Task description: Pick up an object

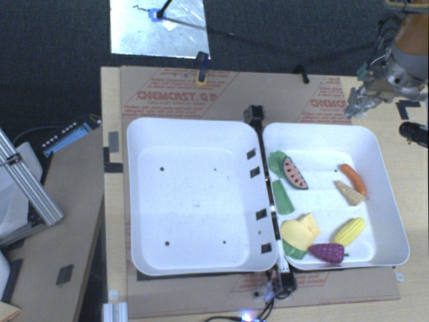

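Table (322,92) carries two white bins; left bin (194,193) bare, right bin (375,153) holds all the toy food. Gripper (354,107) hangs past the right bin's far rim, holding nothing; finger spread cannot be told. Best pick is likely the corn (350,231) or carrot (352,178), each lying apart from neighbours. Watermelon slice (294,172) touches green pieces, and the purple grapes (327,252) crowd the near wall, so riskier.

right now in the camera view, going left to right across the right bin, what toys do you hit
watermelon slice → yellow piece → purple grapes → corn cob → orange carrot. The green pieces by the divider and the cone under the carrot overlap others, so I left them out.
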{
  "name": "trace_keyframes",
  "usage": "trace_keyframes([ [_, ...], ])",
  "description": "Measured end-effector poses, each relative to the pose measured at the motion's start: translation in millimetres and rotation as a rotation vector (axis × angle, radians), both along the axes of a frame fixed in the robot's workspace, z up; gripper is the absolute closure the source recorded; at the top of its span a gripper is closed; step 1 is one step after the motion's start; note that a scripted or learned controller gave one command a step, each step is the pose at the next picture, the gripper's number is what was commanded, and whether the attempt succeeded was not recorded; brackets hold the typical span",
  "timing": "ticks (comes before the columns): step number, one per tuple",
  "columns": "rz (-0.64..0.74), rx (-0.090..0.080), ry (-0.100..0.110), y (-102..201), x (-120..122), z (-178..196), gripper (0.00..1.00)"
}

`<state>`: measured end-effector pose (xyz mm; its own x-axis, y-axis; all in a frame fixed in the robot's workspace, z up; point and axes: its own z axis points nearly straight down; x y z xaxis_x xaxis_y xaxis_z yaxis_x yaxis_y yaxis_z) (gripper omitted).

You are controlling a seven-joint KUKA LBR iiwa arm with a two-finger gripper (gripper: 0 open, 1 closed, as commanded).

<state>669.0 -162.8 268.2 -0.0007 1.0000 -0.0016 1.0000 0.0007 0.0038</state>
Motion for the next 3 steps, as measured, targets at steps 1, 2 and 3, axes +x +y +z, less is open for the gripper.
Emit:
trace_keyframes([
  [1, 0.002, 0.001, 0.001, 7.3, -0.1, -0.8, 1.0],
  [2, 0.002, 0.0, 0.001, 9.7, -0.1, -0.3, 1.0],
  [3, 0.0, 0.0, 0.0, -3.9, 0.1, 8.8, 1.0],
])
